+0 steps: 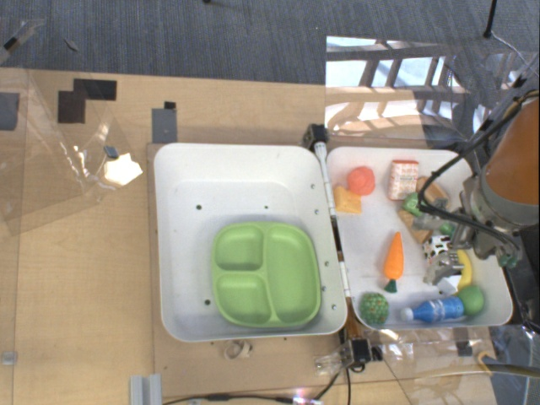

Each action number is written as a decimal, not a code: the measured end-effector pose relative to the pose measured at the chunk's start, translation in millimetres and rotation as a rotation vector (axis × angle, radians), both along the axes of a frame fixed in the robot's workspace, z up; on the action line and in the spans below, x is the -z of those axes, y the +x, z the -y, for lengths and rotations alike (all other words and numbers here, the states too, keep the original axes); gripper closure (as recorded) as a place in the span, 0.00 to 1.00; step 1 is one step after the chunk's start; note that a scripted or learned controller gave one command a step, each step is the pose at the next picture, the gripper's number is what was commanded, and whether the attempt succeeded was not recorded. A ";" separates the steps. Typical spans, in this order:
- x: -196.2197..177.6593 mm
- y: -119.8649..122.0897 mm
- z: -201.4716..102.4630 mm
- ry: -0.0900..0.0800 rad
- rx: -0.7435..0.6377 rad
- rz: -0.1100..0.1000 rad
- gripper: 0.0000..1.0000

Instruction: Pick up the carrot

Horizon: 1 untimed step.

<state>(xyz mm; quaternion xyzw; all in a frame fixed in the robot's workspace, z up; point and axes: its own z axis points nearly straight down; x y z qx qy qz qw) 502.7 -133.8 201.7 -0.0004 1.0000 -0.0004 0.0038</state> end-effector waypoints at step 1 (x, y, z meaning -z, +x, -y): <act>111.0 0.0 -18.0 -0.003 -0.015 0.014 0.00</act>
